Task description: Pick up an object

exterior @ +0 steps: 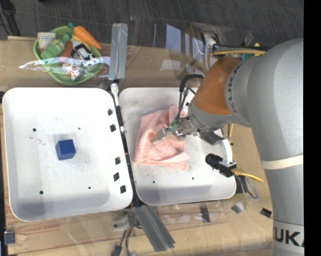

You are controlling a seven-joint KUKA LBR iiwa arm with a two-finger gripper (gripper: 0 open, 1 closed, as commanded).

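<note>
Over the right bin [149, 193], the claw [163, 136] pinches crumpled soft pink cloth [152, 145].

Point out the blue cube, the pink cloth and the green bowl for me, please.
cube [65, 149], camera view, its top face
cloth [157, 145], camera view, its middle folds
bowl [61, 78], camera view, its front rim

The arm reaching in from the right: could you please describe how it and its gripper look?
The arm is bulky, with rounded light grey casings, an orange band above the wrist and a pale ring lower down. Part of dark lettering, "UK", shows near its base. Thin dark cables loop beside the wrist. The gripper is small, of dark and metallic parts with a touch of green.
</note>
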